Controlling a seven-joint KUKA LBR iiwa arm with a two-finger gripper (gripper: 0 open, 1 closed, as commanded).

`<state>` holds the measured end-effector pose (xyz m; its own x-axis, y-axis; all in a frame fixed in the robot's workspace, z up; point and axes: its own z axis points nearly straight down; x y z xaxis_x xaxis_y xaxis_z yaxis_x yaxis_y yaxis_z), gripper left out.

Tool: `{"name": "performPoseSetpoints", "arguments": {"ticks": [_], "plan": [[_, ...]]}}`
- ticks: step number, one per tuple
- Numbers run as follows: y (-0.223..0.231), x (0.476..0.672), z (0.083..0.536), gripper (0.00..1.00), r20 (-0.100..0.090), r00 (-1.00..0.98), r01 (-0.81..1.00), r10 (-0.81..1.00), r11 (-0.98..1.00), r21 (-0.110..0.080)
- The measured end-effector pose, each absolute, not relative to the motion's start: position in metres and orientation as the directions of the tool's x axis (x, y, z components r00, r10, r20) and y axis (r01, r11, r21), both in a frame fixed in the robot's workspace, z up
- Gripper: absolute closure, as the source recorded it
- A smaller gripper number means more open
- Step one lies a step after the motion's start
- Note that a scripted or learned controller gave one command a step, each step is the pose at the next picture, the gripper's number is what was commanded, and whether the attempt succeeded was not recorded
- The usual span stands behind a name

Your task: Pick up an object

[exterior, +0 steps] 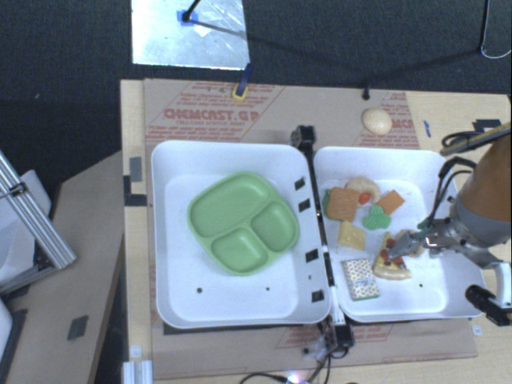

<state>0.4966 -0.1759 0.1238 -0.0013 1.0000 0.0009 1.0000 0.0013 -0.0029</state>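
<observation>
White plastic makes up both shallow bins, and I read the bench from them. The left bin (pixel 172 214) carries a pale green divided plate (pixel 244 222) with three wells, sitting about centre. The right bin (pixel 432 290) holds all the small toy food. My arm (pixel 490 202) comes in from three o'clock, grey with the orange band above the wrist, and its gripper (pixel 402 244) sits low over the middle of the right bin.

Going down in size among the pieces: a tan waffle-like slab (pixel 343 204) at about eleven o'clock from the gripper, with a rounded bun-like piece (pixel 362 187) just behind it and an orange wedge (pixel 391 202) near twelve. A patterned packet (pixel 361 278) lies at seven o'clock, near the front edge. A pale yellow cheese square (pixel 351 236) lies at nine o'clock. A pizza slice (pixel 390 264) lies just beside the gripper at about six to seven o'clock, its long axis running roughly nine to three. A green leafy piece (pixel 374 218) sits at ten o'clock.

The pizza slice looks to me the nearest candidate, almost under the tool tip, so I judge the coming move to be a short drop toward six o'clock. The gripper's tip appears to overlap or touch the slice's upper edge, though I cannot say which. How wide the tool stands I cannot tell from this slant, and I see nothing plainly held.
</observation>
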Motion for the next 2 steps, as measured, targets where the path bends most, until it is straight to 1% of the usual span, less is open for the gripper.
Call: {"name": "performPoseSetpoints", "arguments": {"ticks": [1, 2], "plan": [[-0.176, 0.499, 0.086, 0.0, 0.001, 0.0, 1.0, 1.0, 0.0, 0.004], [-0.175, 0.501, 0.099, 1.0, 0.001, -0.003, 1.0, 1.0, 0.003, 0.01]]}}
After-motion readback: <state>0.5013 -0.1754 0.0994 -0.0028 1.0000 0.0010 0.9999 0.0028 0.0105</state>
